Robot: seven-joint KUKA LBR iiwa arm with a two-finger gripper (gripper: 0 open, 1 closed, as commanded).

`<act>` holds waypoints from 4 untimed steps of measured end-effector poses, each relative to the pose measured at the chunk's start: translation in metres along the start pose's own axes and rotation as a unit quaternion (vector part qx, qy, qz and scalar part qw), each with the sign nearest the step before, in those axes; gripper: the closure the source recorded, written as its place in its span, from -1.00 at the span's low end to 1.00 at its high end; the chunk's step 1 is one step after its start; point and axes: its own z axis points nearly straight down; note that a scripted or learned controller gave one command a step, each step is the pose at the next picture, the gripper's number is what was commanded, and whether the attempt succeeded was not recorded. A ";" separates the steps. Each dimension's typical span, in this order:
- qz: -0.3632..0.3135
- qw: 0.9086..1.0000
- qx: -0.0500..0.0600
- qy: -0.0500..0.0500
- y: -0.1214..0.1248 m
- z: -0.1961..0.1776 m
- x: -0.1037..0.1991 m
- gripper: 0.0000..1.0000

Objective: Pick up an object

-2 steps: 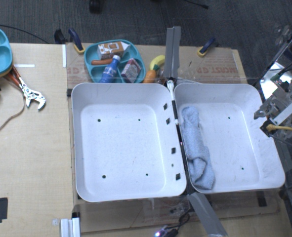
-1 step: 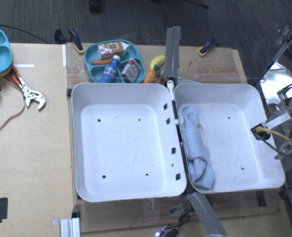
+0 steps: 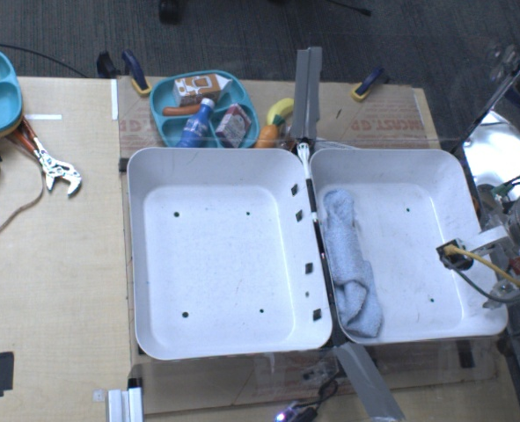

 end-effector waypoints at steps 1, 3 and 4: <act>-0.001 1.000 0.000 0.000 -0.002 0.014 -0.006 -1.00; 0.000 1.000 -0.001 0.001 -0.001 -0.014 -0.005 -1.00; 0.002 1.000 0.000 0.000 -0.002 0.014 -0.006 -1.00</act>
